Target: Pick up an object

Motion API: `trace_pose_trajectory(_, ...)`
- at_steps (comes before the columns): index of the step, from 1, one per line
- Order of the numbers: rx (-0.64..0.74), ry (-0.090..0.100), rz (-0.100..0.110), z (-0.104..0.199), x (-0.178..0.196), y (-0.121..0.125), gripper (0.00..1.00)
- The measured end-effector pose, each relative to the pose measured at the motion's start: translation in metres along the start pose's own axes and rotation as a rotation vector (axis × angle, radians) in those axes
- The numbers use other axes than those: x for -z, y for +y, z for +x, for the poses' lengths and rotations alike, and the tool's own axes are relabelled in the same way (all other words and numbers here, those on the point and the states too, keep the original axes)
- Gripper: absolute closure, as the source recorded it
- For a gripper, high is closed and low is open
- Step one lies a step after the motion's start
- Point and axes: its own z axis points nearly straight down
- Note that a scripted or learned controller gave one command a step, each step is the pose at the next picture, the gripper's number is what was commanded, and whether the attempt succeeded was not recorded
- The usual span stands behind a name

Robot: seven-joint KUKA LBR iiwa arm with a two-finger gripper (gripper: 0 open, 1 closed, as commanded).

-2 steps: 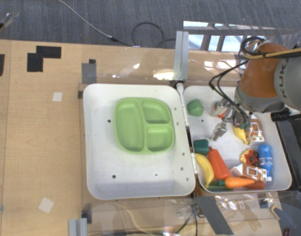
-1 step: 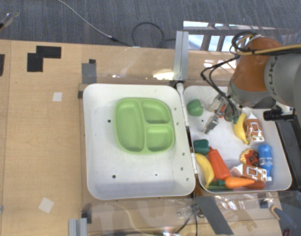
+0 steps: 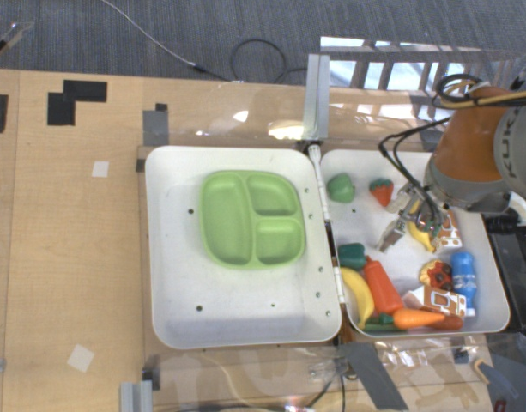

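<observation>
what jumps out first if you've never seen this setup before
A light green divided plate lies alone in the left bin. The right bin is crowded with toy food: a banana, a carrot, a strawberry. The orange-banded arm reaches over it from the right.

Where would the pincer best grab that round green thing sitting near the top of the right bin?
Probably straight from above, closing across the middle of the round green thing. It looks like a small, rounded lump lying apart from the other toys, with bare bin floor around most of it, so fingers could drop on either side. The bin's dividing wall is close on its left, so squeezing top-to-bottom in the view seems safer.
</observation>
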Motion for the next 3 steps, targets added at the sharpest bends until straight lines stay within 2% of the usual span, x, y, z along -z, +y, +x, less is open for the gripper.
trace_pose_trajectory(1,0.053,-0.002,0.001,-0.066,-0.001,-0.039,0.00)
trace_pose_trajectory(2,0.064,-0.012,-0.003,-0.068,0.013,-0.033,1.00)
trace_pose_trajectory(3,0.096,-0.013,-0.007,-0.047,0.142,0.029,1.00)
